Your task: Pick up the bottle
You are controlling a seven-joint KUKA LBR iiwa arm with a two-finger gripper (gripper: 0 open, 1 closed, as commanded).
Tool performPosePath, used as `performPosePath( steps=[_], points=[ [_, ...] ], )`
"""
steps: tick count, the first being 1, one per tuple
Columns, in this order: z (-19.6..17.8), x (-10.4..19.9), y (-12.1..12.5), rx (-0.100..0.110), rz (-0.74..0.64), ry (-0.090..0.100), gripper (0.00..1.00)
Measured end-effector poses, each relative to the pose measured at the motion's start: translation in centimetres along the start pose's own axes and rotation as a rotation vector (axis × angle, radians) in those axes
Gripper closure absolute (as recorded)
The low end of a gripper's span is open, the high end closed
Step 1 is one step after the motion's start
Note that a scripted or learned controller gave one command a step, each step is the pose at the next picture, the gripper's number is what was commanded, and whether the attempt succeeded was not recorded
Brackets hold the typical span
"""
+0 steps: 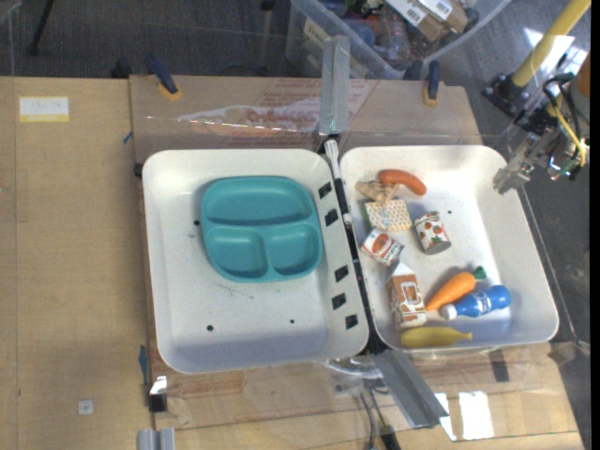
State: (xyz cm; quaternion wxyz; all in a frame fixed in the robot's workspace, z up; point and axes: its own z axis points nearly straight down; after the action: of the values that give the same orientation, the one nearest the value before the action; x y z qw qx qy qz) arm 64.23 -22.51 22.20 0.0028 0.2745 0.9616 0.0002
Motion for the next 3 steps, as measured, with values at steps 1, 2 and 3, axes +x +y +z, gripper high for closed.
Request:
performPosePath(
  steps=[1, 2, 3],
  points=[
    [-2.6, 5.2, 2.6, -0.001, -0.007, 0.0, 1.0],
    [-2.1, 11.3, -6.6, 0.0, -0.322, 0.001, 1.0],
    [2.4, 6.4, 1.9, -0.001, 0.065, -0.003, 1.0]
  ],
)
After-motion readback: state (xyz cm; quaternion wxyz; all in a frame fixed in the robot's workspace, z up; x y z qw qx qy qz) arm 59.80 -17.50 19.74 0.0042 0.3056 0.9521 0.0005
